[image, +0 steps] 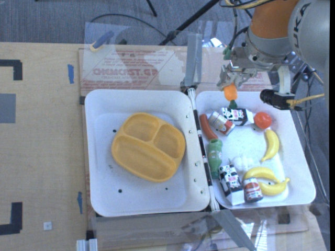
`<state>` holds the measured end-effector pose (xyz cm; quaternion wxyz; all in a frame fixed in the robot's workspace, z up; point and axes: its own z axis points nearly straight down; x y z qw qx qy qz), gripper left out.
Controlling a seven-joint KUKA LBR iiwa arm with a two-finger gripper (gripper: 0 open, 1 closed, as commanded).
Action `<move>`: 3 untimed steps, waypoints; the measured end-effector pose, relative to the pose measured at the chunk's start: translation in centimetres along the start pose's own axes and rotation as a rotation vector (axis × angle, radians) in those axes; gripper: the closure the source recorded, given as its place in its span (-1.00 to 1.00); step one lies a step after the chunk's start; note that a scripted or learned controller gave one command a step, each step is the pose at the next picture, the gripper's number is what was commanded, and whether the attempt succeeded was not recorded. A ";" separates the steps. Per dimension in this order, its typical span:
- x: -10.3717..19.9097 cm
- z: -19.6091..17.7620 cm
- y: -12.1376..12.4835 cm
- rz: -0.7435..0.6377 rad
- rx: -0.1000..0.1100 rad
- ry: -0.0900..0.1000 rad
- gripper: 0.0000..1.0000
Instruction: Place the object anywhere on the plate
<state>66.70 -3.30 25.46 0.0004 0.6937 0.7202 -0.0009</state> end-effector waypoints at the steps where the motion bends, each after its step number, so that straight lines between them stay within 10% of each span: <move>1: 8.7 4.4 -0.6 0.037 0.002 0.003 1.00; 2: 14.1 4.4 -7.6 0.039 0.001 0.002 1.00; 3: 14.0 4.4 -7.6 0.040 0.001 0.002 -1.00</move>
